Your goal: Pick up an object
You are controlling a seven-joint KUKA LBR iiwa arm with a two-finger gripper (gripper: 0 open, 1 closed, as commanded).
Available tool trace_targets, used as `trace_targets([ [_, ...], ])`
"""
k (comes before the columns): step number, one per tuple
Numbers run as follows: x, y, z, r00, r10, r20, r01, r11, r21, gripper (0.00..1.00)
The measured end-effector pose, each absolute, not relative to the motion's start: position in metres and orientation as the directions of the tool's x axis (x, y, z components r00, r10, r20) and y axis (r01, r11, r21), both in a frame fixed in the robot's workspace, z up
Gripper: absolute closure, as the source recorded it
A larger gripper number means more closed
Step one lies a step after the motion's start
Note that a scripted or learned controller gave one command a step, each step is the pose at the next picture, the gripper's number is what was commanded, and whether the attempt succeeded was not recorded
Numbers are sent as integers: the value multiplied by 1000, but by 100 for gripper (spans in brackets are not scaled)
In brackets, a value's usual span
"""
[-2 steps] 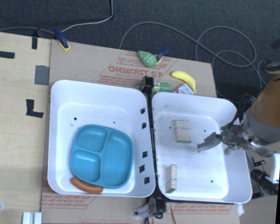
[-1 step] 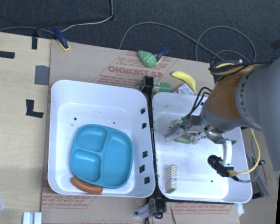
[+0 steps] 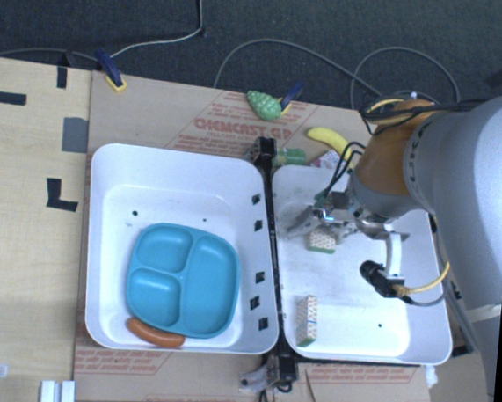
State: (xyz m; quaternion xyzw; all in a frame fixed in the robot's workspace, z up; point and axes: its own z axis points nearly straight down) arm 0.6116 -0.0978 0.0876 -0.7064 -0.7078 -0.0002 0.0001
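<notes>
The gripper [image 3: 320, 222] is low in the right bin [image 3: 414, 340], just above a small pale block [image 3: 322, 241] near the bin's upper left; whether the fingers are released or clenched I cannot tell. A patterned box [image 3: 308, 318] lies nearer the front. The left bin [image 3: 107, 226] holds a blue plate [image 3: 183, 278] and a sausage [image 3: 155, 333]

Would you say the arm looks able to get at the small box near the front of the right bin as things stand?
Probably yes. The small box lies alone on the right bin's floor with nothing over it, and the gripper hangs in the same bin above a different small item.
</notes>
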Motion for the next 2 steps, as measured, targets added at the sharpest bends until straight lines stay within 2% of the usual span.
trace_targets([
  [1,611,-97,97,-3,1000,1,1000,3,-1,100],
  [2,614,-25,184,-2,1000,1,1000,2,0,100],
])
